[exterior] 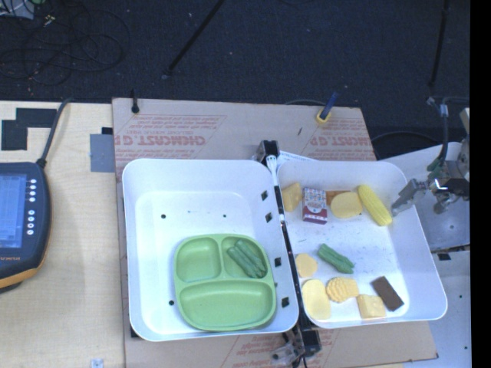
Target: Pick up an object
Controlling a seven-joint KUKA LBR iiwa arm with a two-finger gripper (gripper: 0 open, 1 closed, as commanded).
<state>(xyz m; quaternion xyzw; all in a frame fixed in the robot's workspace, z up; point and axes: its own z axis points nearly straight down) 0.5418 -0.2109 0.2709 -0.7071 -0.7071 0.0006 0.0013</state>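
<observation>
As the gripper [405, 195] stands now: it sits over the upper right rim of the right bin [431, 286], with nothing seen in it; whether it is open or closed cannot be told from this angle.
Step in hand: approach and selection, as judged; no object is lifted yet.
Nearest candidate: the corn cob [374, 204], just beside the gripper on its bin-ward side, lying flat and slanted.
Corn cob, appearance: yellow, elongated, ribbed surface, rounded ends; it will probably roll if nudged along its side.
Recommended grasp: descend over the middle of the cob and close across its short axis; keep clear of the bin wall behind the gripper.
Hazard: the yellow oval piece [345, 204] lies touching or nearly touching the cob on the side away from the gripper; a wide descent may strike both.
Next beyond: the red box [314, 205], flat, past the oval piece; a pale yellow piece [291, 198] lies beyond it at the bin's far wall.
Further off, diagonal from the gripper: the green pod [335, 257], standing apart from its neighbours, an easier isolated target.
Crowded cluster: a ridged yellow disc [342, 288], brown bar [386, 293] and yellow block [370, 306], close together; avoid as a first choice.
Farthest: the green tray [224, 305] in the left bin [153, 205], holding green beans [245, 257]; well apart from the gripper.
</observation>
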